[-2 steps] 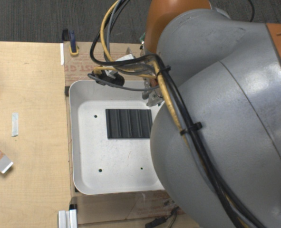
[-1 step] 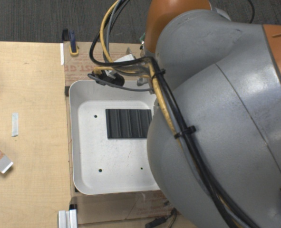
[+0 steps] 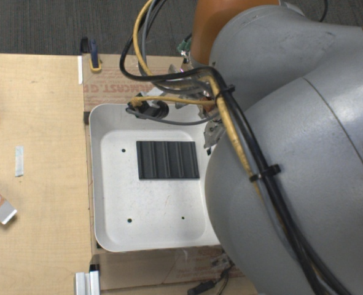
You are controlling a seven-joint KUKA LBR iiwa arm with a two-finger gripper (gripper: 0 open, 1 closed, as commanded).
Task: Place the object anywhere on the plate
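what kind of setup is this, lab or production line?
Likely a lab test bench: a shallow white plastic bin on a pale wooden benchtop, the bulky grey robot arm trailing loose black and yellow cables.

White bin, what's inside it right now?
Inside the white bin lies a dark ribbed rectangular pad, flat near the middle. The grey arm covers the bin's right side, so anything there is hidden.

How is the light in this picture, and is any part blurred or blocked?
Camera view: soft, even light, faint shadow along the white bin walls; the dark ribbed pad looks sharp; the grey arm, very close to the lens, blocks the right half.
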